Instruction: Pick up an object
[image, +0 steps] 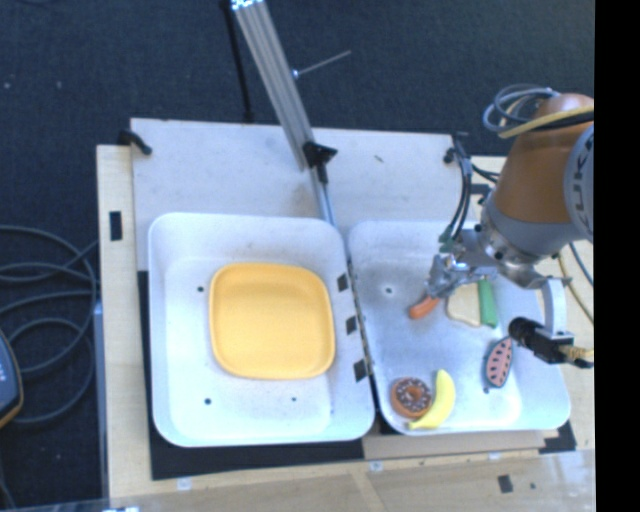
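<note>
The gripper (447, 281) hangs low in the right bin (385, 250), in its upper middle, just above the orange carrot-like piece (424, 307); from here the metal at the arm's tip is a blur and I cannot tell how it is set, nor whether it touches the carrot, which lies tilted on the bin floor right below it; just to the right of the carrot is a pale cream-coloured flat piece (462, 310), and a green stick-shaped piece (487, 302) stands along its right side, touching or overlapping it; further right and lower, a watermelon slice (498, 364) with red flesh and dark seeds lies near the bin's right wall; at the front of the same bin a brown doughnut (409, 396) sits right against a yellow banana (439, 401); above the gripper rises the grey wrist and the broad orange band of the arm (540, 190), with cables looping off it; the left bin (170, 300) holds a yellow square plate (271, 320) in its middle; a slanted metal rail (285, 90) runs down from the top to the gap between the two bins
</note>
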